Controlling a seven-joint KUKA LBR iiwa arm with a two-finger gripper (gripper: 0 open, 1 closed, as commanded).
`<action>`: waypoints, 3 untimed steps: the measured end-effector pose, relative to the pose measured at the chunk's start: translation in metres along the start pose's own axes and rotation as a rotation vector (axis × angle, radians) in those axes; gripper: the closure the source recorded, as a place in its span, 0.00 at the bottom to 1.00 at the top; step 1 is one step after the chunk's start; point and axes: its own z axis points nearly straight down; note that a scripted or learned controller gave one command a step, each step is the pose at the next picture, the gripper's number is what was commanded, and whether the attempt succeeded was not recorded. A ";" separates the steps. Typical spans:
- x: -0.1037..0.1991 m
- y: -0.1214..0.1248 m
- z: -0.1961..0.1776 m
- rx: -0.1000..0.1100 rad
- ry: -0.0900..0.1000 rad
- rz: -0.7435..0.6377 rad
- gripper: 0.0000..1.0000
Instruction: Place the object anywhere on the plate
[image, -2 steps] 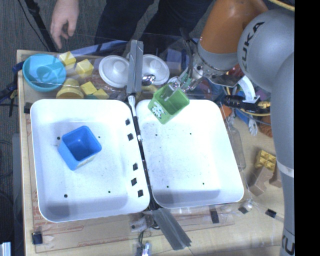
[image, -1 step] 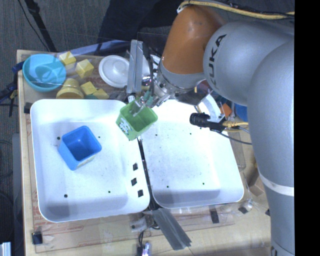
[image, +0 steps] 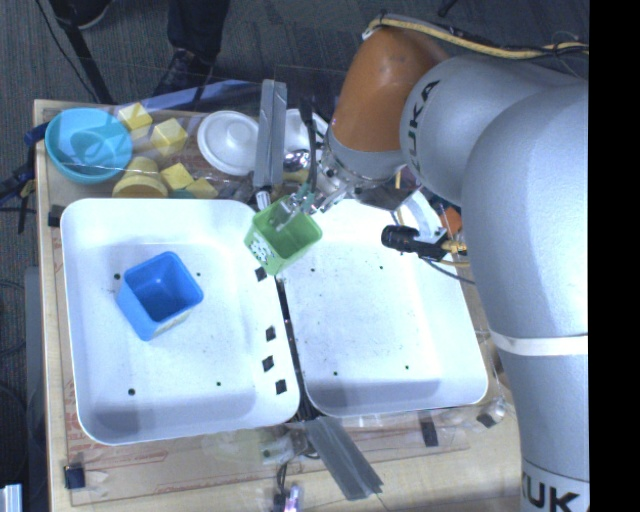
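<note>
Camera view, left to right: a blue bowl (image: 88, 143) sits at the counter's (image: 200, 452) far left corner, a blue cup (image: 158, 293) lies in the left bin (image: 150, 400), and a green cup (image: 284, 238) hangs over the bins' shared edge near the far side, pinched by the pincer (image: 304, 206). Right bin (image: 400, 370) lies under the arm.

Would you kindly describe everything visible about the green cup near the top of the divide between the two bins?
The green cup is a small, square-sided container, seemingly plastic, bright green with its open mouth tilted toward the upper right. It sits at the top of the seam between the left bin and right bin, tipped rather than upright. The gripper reaches into its mouth, one finger apparently at the rim; whether the cup rests on a bin is unclear.
</note>
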 end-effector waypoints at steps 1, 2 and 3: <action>0.000 0.001 -0.010 0.000 -0.001 -0.004 1.00; 0.000 0.001 -0.019 0.000 -0.002 -0.007 1.00; -0.001 0.001 -0.029 0.000 -0.004 -0.011 1.00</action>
